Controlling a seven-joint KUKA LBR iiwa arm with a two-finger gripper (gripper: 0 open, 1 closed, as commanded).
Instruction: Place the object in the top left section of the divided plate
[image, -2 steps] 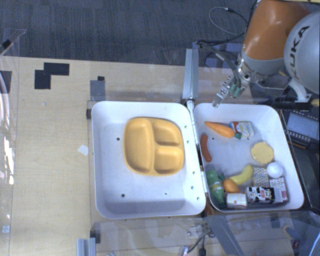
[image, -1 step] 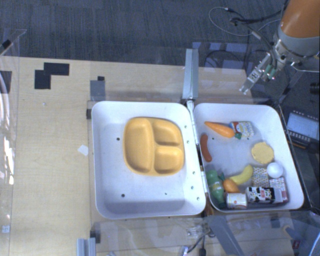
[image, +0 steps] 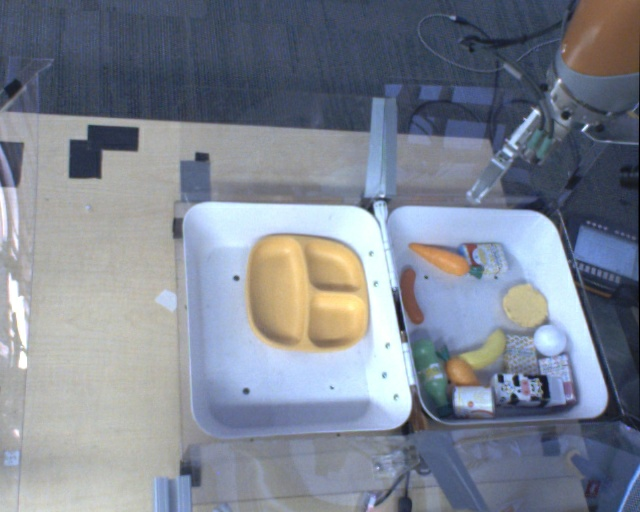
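Divided plate (image: 305, 291) in left bin (image: 210, 330) — gripper (image: 487, 187) well apart, upper right

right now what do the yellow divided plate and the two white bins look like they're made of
The divided plate looks like moulded plastic with a matte, even yellow surface: rounded section walls, no glare. The left bin and right bin seem to be thin formed plastic, smooth and slightly glossy, judging by their soft rounded corners and faint sheen; coated metal can't be ruled out.
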